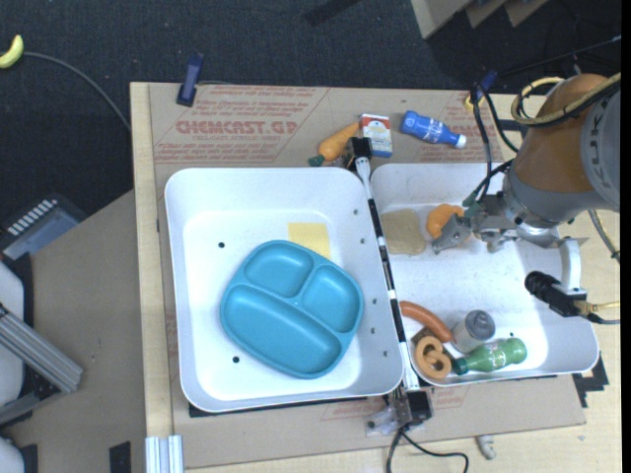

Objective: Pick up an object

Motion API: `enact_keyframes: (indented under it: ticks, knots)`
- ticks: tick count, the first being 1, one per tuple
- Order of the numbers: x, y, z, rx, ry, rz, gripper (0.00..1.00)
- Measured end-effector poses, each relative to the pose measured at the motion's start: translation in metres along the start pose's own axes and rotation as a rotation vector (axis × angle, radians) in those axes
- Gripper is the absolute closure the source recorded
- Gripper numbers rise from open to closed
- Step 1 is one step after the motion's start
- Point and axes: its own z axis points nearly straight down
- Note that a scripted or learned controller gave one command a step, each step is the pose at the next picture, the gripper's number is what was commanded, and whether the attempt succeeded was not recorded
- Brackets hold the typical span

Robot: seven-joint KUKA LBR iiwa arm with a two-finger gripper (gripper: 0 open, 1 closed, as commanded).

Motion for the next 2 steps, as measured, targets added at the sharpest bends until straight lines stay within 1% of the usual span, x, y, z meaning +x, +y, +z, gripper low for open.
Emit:
enact_keyframes:
  ticks: [1,2]
  knots:
    - [-0.005,0.060,0.036,0.002,0.001,-0.001,0.00]
    - [-0.005,0.061,0.025,-0.001,0.000,-0.001,1.00]
